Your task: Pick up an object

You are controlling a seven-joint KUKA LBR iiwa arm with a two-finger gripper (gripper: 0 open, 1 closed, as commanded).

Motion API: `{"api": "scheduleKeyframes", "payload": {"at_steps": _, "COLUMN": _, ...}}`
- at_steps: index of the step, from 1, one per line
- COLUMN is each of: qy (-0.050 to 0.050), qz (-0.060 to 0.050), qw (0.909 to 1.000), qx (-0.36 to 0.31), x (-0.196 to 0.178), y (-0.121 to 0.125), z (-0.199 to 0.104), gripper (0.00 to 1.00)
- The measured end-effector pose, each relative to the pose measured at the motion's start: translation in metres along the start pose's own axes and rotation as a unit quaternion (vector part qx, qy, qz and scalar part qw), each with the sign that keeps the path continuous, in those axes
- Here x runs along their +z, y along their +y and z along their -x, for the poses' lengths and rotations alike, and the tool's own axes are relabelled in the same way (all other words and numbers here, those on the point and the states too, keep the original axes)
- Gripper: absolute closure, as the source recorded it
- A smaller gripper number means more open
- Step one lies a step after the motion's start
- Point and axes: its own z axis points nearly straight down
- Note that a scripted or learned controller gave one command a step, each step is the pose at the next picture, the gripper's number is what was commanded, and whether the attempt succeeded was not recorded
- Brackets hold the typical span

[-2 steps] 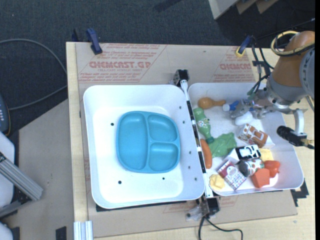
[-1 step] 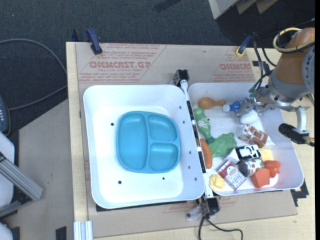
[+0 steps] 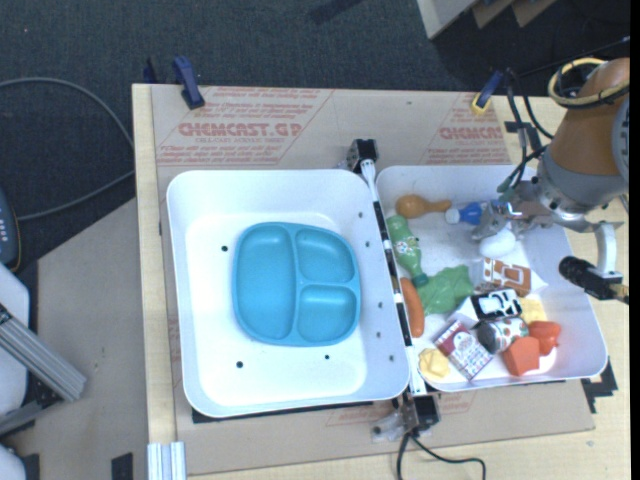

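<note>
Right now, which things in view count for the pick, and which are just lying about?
For the pick:
tool
right bin
toys piled in it

Just lying about:
blue divided plate
left bin
blue clamps

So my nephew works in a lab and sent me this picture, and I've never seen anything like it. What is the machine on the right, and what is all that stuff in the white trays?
The grey and orange thing is a robot arm, reaching in from the right. One fixed camera looks down on the bench at a slant. Two shallow white bins sit side by side. The left bin holds a blue divided plate. The right bin holds a heap of small toys, among them a green bottle, an orange carrot and a yellow banana. The arm's gripper hangs low over that heap. I cannot tell whether it has hold of anything.
</note>
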Motion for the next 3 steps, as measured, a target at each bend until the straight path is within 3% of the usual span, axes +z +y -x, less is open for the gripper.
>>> {"api": "scheduleKeyframes", "payload": {"at_steps": 1, "qy": 0.0, "qz": 0.0, "qw": 1.0, "qx": 0.001, "x": -0.067, "y": -0.048, "z": -0.001, "gripper": 1.0}}
{"api": "scheduleKeyframes", "payload": {"at_steps": 2, "qy": -0.001, "qz": 0.002, "qw": 1.0, "qx": 0.0, "x": -0.075, "y": -0.017, "z": -0.037, "gripper": 1.0}}
{"api": "scheduleKeyframes", "payload": {"at_steps": 3, "qy": -0.001, "qz": 0.002, "qw": 1.0, "qx": -0.001, "x": -0.114, "y": -0.001, "z": -0.077, "gripper": 1.0}}
